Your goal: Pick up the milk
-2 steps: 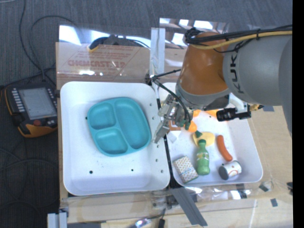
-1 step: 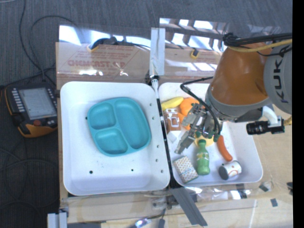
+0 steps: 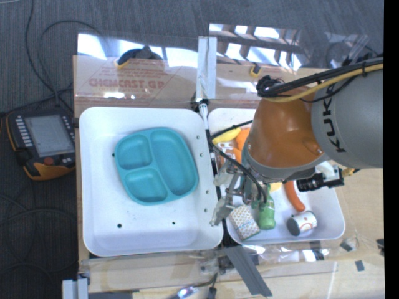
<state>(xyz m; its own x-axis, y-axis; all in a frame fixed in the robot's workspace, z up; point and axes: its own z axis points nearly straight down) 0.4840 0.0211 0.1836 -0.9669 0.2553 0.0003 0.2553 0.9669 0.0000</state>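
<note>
White right bin (image 3: 330, 229): milk (image 3: 244, 222), a checkered carton, lies at its front left, touching a green bottle (image 3: 267, 215). Gripper (image 3: 240, 198) hangs just above; whether it is apart or together cannot be told. Advice: centre over the carton, clear of the bottle, before descending.

Teal plate (image 3: 156, 165), white bins (image 3: 100, 229), green bottle (image 3: 266, 215), checkered carton (image 3: 244, 222).

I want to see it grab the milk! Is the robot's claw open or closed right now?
Gripper: cannot be told; it sits low in the right bin.
</note>
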